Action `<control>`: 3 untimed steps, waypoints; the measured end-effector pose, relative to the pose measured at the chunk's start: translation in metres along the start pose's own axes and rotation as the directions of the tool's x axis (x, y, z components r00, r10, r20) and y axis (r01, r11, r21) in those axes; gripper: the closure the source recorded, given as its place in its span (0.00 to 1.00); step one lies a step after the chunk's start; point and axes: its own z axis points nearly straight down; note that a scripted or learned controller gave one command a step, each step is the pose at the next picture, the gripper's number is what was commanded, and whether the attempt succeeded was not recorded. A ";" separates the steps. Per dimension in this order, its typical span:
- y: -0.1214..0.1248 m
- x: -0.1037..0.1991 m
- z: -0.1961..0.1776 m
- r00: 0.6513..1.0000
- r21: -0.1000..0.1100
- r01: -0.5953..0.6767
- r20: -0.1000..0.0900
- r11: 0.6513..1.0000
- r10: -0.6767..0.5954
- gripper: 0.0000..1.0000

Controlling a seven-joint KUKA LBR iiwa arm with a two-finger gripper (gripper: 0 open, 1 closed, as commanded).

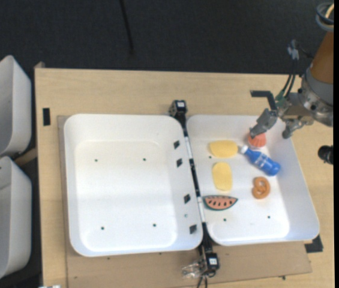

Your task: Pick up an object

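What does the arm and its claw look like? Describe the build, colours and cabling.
The arm enters from the right: a grey body with an orange band above the wrist. Dark cables loop beside the wrist. The claw is grey metal with two slim fingers spread from a blocky mount, with a dark bracket at its top.

Two glossy white plastic bins (121, 185) sit on a matt, pale wooden bench (109, 89), holding smooth plastic-looking toys.

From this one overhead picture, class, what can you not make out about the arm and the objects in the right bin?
- Gripper: too small and blurred to judge its grip.
- Red-orange object: partly covered by the gripper, so contact is unclear.
- Arm: cut off at the right.
- Orange object: too small to identify.
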 end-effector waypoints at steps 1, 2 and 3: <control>0.025 -0.066 0.132 1.000 0.005 -0.003 0.002 1.000 0.003 0.00; 0.079 -0.018 0.185 1.000 -0.004 0.006 0.001 1.000 -0.006 0.00; 0.077 -0.021 0.173 1.000 -0.003 0.004 0.003 1.000 -0.004 1.00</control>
